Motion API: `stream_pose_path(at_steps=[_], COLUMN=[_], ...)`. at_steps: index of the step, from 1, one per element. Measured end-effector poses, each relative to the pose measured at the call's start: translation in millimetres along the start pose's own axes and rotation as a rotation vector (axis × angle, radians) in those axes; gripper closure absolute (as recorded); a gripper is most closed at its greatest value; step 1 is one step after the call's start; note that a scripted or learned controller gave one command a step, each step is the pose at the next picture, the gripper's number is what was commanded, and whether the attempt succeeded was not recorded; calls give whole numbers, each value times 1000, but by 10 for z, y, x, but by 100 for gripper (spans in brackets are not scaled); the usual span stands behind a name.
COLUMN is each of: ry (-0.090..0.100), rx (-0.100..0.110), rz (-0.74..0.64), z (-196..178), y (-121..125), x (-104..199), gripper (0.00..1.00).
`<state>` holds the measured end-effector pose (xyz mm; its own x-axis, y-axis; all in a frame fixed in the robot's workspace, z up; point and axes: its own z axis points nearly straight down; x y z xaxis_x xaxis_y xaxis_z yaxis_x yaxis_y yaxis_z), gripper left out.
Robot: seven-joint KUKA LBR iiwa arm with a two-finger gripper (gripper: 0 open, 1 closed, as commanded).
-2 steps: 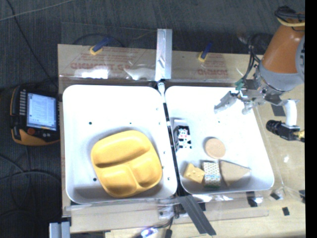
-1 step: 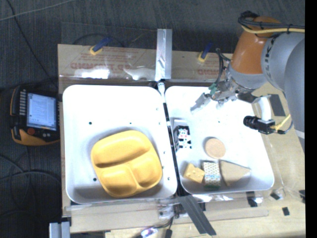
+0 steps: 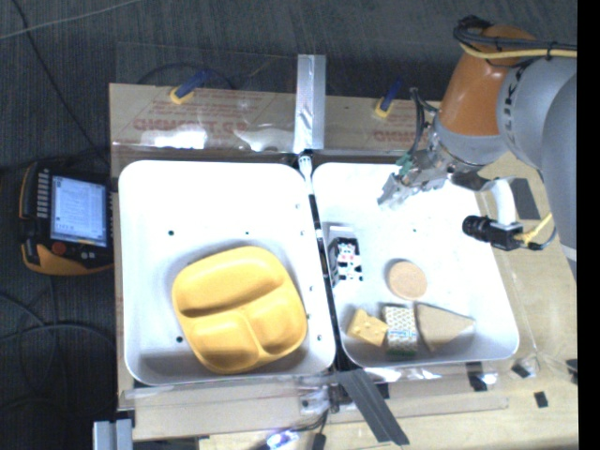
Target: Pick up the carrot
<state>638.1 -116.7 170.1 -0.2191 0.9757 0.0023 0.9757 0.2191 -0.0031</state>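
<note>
My gripper (image 3: pixel 396 191) hangs over the far part of the right bin (image 3: pixel 487 279), near its back wall, and points down and to the left. The grey arm with its orange band (image 3: pixel 473 101) reaches in from the upper right. Nothing orange and carrot-shaped lies under the gripper. The things in this bin sit nearer the front: a round tan disc (image 3: pixel 407 277), a yellow cheese wedge (image 3: pixel 367 327), a small patterned box (image 3: pixel 401 329) and a beige wedge (image 3: pixel 445 322).
A small black-and-white carton (image 3: pixel 345 257) lies by the divider in the right bin. A yellow divided plate (image 3: pixel 240 306) sits in the left bin (image 3: pixel 159 204). A handheld pendant (image 3: pixel 67 216) rests left of the bench.
</note>
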Motion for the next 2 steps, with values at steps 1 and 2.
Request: stream_pose_path(at_steps=[1,2], ry=[-2,-4], rx=[0,-3], rz=[-56,-644], z=[-125,-134], y=[158,-208], x=[780,513], gripper=[100,100])
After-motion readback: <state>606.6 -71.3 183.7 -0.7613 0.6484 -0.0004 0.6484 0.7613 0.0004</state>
